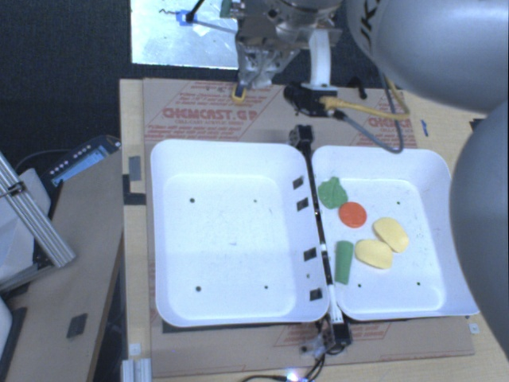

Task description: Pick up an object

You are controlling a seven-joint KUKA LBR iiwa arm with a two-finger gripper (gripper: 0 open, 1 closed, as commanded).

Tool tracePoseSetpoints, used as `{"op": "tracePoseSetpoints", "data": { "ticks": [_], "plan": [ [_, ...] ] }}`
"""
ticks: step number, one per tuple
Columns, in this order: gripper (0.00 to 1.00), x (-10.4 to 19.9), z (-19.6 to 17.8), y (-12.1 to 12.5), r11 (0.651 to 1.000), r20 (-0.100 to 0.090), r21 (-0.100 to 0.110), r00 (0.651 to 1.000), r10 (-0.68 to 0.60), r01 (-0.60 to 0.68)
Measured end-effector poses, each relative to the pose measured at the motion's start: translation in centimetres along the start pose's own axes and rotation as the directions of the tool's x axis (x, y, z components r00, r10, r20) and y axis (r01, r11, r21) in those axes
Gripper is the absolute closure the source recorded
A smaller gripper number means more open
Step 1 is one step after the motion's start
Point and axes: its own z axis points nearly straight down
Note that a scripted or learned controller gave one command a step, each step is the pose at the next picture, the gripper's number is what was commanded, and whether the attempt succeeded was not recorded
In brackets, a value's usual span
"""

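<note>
The right bin [421,297] holds several small things. A green leaf-shaped piece [332,191] lies near its left wall, with a red-orange disc [352,214] just below it. Two yellow lumps [390,233] [374,254] lie side by side near the middle. A green stick [343,262] lies along the left wall. My gripper [256,76] hangs high over the cardboard behind the left bin [231,229], far from all of these, with nothing seen in it.
Both bins rest on a brown cardboard sheet [199,114], joined by a black-clipped divider [314,213]. A small yellow bit [238,95] lies on the cardboard under my gripper. The large grey arm [429,38] fills the upper right. A metal rail [32,221] stands at the left.
</note>
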Motion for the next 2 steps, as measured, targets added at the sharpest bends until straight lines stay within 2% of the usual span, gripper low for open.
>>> {"op": "tracePoseSetpoints", "data": {
  "ticks": [1,2],
  "plan": [
    [1.0,2.0,-0.9,2.0,1.0,0.0,-0.001,1.0,0.0,0.0],
    [1.0,3.4,-1.8,1.9,1.0,0.0,0.001,1.0,0.0,0.0]
  ]
}}
